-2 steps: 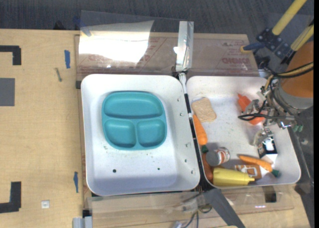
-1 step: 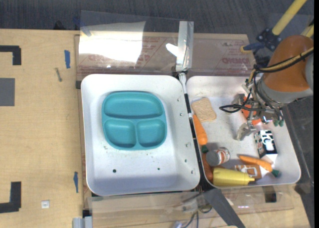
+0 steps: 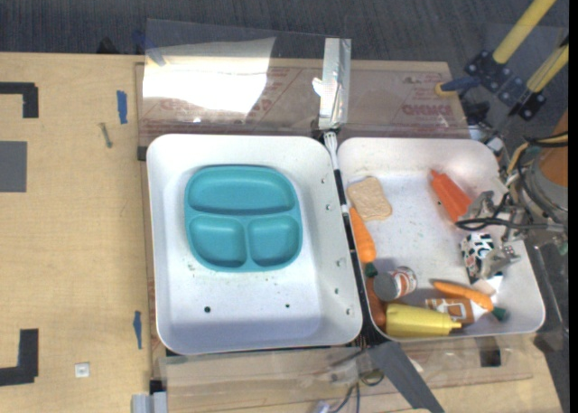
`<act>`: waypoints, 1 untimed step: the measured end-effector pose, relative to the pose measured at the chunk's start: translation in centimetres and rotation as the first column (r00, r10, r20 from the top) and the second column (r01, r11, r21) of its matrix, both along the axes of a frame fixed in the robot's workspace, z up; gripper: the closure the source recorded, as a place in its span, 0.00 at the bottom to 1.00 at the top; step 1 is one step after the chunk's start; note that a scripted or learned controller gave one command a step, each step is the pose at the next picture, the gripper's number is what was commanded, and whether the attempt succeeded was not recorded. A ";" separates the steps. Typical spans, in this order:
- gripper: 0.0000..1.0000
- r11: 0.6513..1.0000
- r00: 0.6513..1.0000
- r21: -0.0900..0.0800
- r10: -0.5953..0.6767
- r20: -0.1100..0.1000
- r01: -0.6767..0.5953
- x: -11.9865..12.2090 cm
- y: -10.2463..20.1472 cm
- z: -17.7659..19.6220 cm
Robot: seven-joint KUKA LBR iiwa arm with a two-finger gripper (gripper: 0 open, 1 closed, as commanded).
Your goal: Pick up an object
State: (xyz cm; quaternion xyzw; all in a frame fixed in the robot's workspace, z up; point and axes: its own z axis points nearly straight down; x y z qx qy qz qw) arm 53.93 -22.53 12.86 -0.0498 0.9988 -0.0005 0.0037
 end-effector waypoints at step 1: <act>0.00 0.997 0.997 -0.002 -0.072 0.006 0.072 -1.6 0.9 -4.0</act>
